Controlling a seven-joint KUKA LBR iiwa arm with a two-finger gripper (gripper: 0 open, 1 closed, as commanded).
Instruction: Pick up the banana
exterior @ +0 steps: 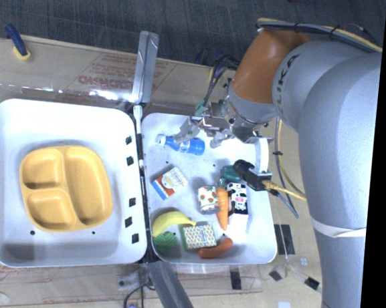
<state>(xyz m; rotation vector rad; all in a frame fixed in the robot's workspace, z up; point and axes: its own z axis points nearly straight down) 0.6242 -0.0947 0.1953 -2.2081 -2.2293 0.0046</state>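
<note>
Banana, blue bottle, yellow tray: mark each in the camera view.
banana [168, 220]: camera view, middle of its yellow curve.
blue bottle [186, 145]: camera view, its body.
yellow tray [102, 196]: camera view, right rim.

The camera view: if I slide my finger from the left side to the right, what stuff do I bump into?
yellow tray → bin divider → banana → carrot → gripper sits above these, near the blue bottle → big grey arm.

Two bins sit side by side on the desk [66, 65]: the left bin [2, 187] has a divided tray [66, 187] in it, while the right bin [266, 237] has a bottle [184, 144] at the back, a carrot [222, 207] mid-right, and the banana [168, 221] front-left beside a small box [200, 236].
</note>
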